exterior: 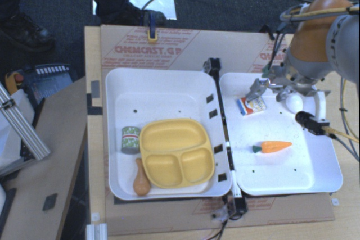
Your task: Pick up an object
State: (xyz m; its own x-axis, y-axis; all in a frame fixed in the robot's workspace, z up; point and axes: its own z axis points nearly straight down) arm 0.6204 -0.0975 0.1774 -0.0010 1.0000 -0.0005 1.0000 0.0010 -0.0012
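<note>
In the right bin (315,177) lie an orange carrot (273,147) near the middle, a small white box with red and blue print (250,106) toward the back left, and a white egg-shaped thing (294,103) at the back right. My gripper (257,91) hangs over the back of this bin, its tips just above the printed box. Nothing shows between its fingers. The left bin (121,84) holds a yellow divided plate (175,152), a small green-labelled can (130,139) and a tan drumstick-shaped toy (140,179).
A black hinge strip (221,121) runs between the two bins. The bins rest on a cardboard sheet (169,45). The arm's grey wrist and orange band (318,31) stand over the right bin's back right corner. A cable arcs above the back edge.
</note>
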